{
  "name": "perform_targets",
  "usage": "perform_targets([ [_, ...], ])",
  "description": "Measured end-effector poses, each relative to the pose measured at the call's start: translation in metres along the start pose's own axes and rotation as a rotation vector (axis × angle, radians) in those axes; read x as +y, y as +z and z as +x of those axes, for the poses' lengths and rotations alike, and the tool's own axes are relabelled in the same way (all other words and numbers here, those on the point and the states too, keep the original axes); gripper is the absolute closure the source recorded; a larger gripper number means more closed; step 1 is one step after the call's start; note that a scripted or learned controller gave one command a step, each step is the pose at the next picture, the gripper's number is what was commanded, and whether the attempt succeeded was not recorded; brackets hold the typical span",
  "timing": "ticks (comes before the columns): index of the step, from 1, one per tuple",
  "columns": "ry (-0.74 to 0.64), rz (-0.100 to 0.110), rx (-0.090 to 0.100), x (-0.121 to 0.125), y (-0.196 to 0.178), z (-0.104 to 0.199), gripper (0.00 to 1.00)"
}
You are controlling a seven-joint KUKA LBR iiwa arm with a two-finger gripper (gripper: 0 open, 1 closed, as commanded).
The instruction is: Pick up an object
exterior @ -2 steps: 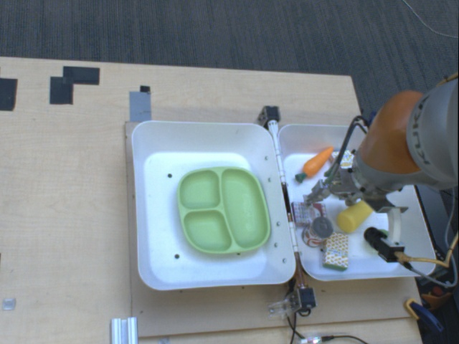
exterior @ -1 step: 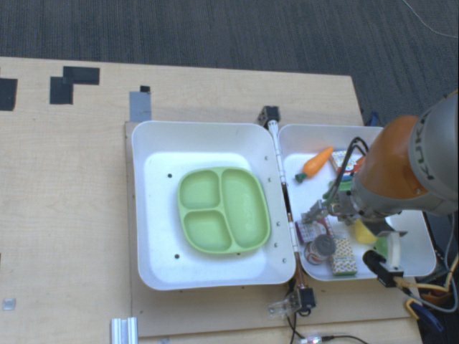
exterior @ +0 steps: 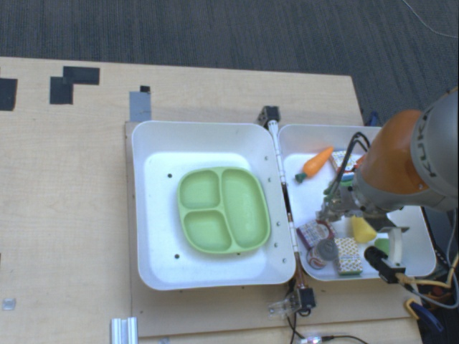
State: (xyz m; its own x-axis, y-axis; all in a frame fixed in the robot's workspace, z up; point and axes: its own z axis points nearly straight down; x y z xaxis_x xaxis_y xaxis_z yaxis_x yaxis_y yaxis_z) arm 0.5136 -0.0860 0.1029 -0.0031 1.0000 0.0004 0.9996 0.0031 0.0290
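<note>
Down over the right white bin (exterior: 423, 264) comes the grey arm with its orange band (exterior: 391, 162), wrist low among the clutter. The gripper (exterior: 331, 210) sits just above a small patterned packet (exterior: 313, 233) and a grey round lid (exterior: 325, 250). A toy orange carrot (exterior: 316, 163) lies toward the bin's far side, a yellow block (exterior: 362, 229) beside the wrist, a checkered green-edged box (exterior: 348, 255) near the front. Over in the left white bin (exterior: 154, 213), a light green three-compartment plastic plate (exterior: 224, 210) rests flat, centred.

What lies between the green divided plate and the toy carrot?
In the camera view, the two bins' adjoining white rims lie between the green plate and the carrot, plus bare bin floor.
</note>
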Motion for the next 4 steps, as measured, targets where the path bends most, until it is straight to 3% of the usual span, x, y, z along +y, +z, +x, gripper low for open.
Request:
perform_targets([
  [1, -0.001, 0.005, 0.002, -0.001, 0.001, 0.001, 0.0],
  [2, -0.002, 0.001, 0.002, 0.0, -0.009, 0.001, 1.0],
  [3, -0.003, 0.001, 0.002, 0.0, -0.009, 0.001, 0.0],
  [4, 0.001, 0.018, -0.002, -0.024, 0.015, 0.003, 0.0],
])
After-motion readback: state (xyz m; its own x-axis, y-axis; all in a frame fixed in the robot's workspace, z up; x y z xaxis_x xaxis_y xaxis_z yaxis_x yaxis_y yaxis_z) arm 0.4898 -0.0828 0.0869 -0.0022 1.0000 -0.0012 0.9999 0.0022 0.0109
